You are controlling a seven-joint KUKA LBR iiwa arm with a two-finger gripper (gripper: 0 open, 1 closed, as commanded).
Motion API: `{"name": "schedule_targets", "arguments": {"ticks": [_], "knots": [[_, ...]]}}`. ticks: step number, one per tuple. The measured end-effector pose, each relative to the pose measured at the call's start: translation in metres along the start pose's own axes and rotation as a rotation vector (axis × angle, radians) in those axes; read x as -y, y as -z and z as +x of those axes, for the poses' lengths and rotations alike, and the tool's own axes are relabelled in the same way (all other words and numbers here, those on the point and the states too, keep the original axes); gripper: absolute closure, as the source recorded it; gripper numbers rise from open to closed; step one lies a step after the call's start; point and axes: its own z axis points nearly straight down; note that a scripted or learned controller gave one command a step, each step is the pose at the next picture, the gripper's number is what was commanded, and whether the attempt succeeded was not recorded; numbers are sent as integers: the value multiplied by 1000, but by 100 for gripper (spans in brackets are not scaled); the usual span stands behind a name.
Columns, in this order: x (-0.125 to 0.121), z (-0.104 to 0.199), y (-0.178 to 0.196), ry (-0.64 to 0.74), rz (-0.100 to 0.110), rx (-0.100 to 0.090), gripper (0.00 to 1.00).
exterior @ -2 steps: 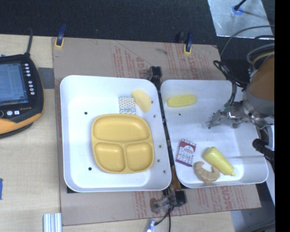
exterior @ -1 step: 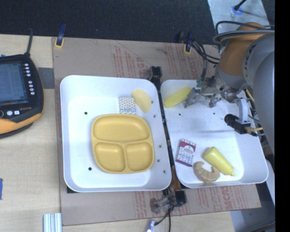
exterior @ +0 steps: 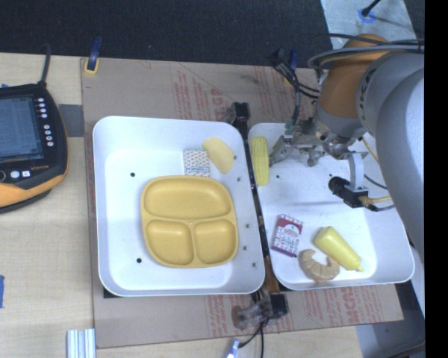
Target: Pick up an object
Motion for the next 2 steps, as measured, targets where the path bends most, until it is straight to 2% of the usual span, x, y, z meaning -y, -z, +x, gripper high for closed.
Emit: {"name": "schedule_targets", "arguments": {"ticks": [1, 2], "knots": [[-1, 69, 102, 0, -5, 3, 0], [0, 11, 100, -3, -3, 2, 0]]}}
